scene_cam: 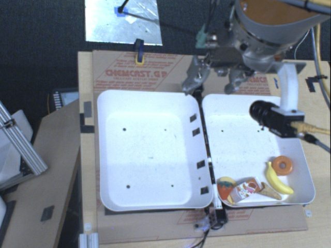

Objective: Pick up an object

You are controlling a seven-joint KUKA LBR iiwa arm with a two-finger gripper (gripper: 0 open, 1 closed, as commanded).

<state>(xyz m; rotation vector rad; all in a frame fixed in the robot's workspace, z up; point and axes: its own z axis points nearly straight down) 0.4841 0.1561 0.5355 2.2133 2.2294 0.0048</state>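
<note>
My gripper (214,82) hangs above the far rim of the right bin (238,143), close to the divider between the bins. Its two fingers (192,80) stand wide apart and open, with nothing between them. The objects lie far from it, bunched in the right bin's near right corner: a yellow banana (277,179), an orange ring-shaped piece (282,165) just beyond it, a red and white packet (243,190), a round orange and red piece (225,186) and a small tan cone (270,192).
The left bin (150,154) lies beside the right one. A black cylinder (270,118) on a white bracket hangs off the arm over the right bin's far right part. A blue and yellow clamp (139,51) sits on the cardboard behind the bins.
</note>
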